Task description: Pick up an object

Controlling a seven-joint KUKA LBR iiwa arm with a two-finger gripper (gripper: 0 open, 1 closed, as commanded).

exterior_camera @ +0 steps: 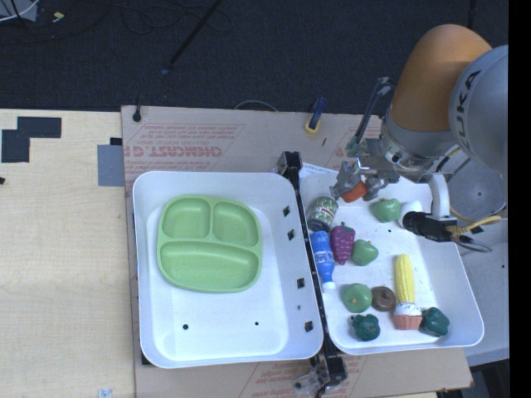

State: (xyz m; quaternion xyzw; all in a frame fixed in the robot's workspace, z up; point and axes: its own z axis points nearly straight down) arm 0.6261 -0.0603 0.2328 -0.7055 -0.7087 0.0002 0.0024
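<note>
Left bin is holding a green tray. Right bin is holding toy foods, including corn and grapes. The jaws are resting at an orange piece near the bin's far edge; their state is unclear.

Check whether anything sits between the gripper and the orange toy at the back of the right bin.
Nothing visible does. The gripper hangs right at the orange toy, which lies just under it. The can lies beside them, apart, not between.
</note>
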